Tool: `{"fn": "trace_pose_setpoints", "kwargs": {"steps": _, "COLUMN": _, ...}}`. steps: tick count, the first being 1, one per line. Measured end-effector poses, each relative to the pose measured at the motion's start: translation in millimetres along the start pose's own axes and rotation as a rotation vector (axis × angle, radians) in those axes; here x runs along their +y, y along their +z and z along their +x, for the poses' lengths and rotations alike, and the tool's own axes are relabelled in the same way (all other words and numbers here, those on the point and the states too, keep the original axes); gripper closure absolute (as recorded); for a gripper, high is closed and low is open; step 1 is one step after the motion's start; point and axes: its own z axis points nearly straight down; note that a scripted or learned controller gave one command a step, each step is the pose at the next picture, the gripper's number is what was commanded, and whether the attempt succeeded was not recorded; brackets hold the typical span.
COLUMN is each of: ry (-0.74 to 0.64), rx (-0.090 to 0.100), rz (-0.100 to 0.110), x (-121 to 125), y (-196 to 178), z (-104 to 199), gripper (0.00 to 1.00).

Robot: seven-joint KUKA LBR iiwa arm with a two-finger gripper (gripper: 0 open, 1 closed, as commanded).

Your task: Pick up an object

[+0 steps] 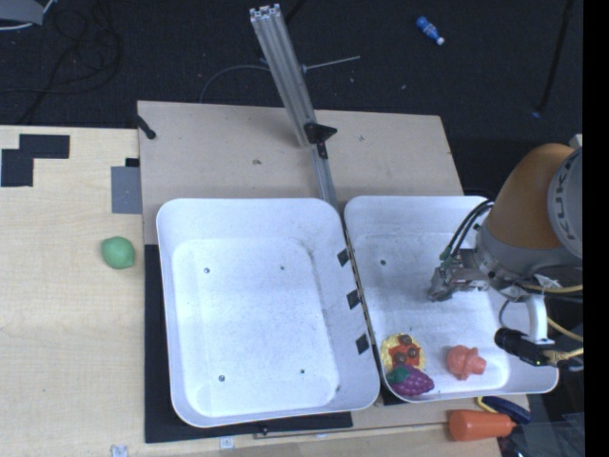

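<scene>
My gripper (443, 288) hangs low in the right bin (409, 219), near its middle, at the end of the grey arm with the orange band (531, 198). Nothing shows between its tips. A small red-pink toy (464, 361) lies near the bin's front edge, below and right of the gripper. A yellow, red and purple toy (406, 362) lies at the bin's front left corner. Both toys sit well apart from the gripper.
The left bin (181, 227) stands beside the right one, joined by black clips (353, 298). A green ball (118, 252) rests on the bench at far left. An orange object (479, 424) lies in front of the right bin. A metal rail (290, 74) slants up behind the bins.
</scene>
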Motion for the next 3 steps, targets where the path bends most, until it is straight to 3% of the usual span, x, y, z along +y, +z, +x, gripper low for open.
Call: {"fn": "trace_pose_setpoints", "kwargs": {"steps": 3, "ry": -0.001, "rx": -0.001, "rz": -0.005, "x": -7.0, "y": -155.3, "z": -3.1, "gripper": 1.0}}
